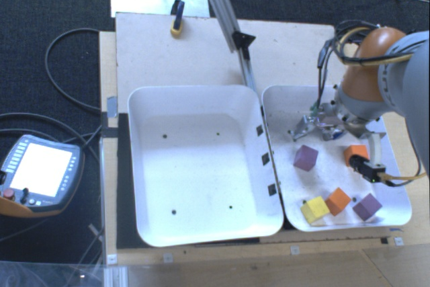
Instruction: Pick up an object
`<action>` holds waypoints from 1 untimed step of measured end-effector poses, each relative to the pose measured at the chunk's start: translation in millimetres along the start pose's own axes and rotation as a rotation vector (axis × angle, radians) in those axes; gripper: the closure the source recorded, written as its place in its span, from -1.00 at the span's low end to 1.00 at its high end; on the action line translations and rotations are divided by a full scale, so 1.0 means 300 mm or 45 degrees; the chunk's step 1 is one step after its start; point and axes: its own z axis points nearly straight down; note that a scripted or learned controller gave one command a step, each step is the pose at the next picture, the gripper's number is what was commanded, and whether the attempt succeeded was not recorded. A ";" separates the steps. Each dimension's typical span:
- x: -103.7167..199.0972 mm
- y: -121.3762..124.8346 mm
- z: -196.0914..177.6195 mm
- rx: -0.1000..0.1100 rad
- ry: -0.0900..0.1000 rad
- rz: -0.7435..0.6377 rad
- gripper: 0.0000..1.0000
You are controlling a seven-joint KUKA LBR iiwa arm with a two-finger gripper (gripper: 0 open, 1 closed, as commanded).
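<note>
Currently the arm reaches in from the right over the right bin, its gripper low near the bin's upper middle. Whether the fingers are released or clenched cannot be told; no object is seen between them. Five blocks lie in the right bin: a purple cube just below the gripper, an orange block beside the wrist hardware, and along the lower edge a yellow cube, an orange cube and a second purple cube. Left bin sits alongside on the desk.
</note>
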 end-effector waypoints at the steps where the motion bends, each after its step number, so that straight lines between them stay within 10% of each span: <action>1: 0.087 -0.138 0.009 0.005 -0.007 0.004 -1.00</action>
